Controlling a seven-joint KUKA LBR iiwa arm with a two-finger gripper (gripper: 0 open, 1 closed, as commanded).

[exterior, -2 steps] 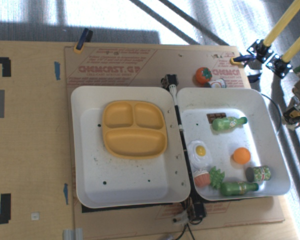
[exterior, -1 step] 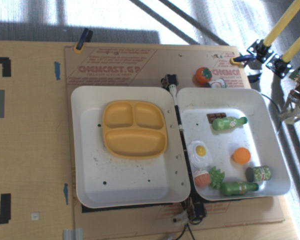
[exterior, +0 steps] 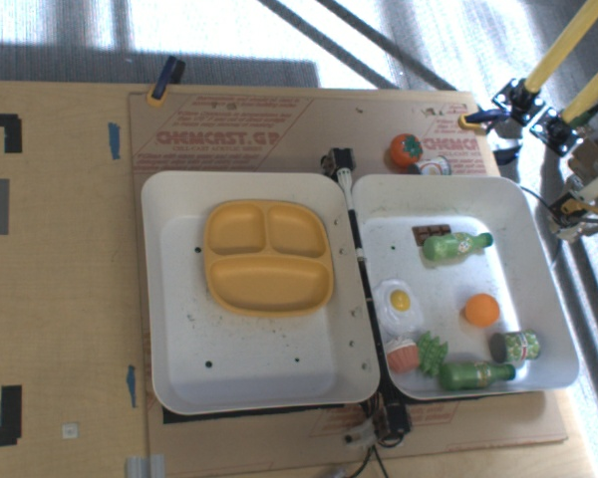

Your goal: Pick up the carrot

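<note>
1. The tan wooden surface (exterior: 60, 267) carries a sheet of brown printed cardboard (exterior: 229, 127). I take it as a liner, with blue tape tabs (exterior: 114, 139) holding things square. Beyond the far edge lies pale floor with streaks of daylight.
2. Two shallow white plastic bins sit side by side on the cardboard, touching along their inner rims. The left bin (exterior: 169, 366) and the right bin (exterior: 538, 267) look clipped together by a black clamp (exterior: 337, 159) at the far end of the seam, probably so they cannot drift.
3. A yellow three-compartment plastic plate (exterior: 269, 257) lies flat toward the left bin's far edge, with nothing in it.
4. The right bin holds the toys. A green toy bottle (exterior: 456, 246) lies beside a brown chocolate bar (exterior: 432, 233) near the far edge. A second green bottle (exterior: 475, 373) and a green can (exterior: 516, 347) lie at the near right corner.
5. An orange ball (exterior: 481, 310) and a fried-egg toy (exterior: 399, 300) sit mid-bin, well apart.
6. The short orange toy carrot with a leafy green top (exterior: 411, 355) lies on its side at the right bin's near left corner. It is close to the rim and just beside the second bottle, so I judge it a crowded pick.
7. I cannot tell how the tool stands or whether it has anything; the carrot lies free in the bin, not yet lifted.
</note>
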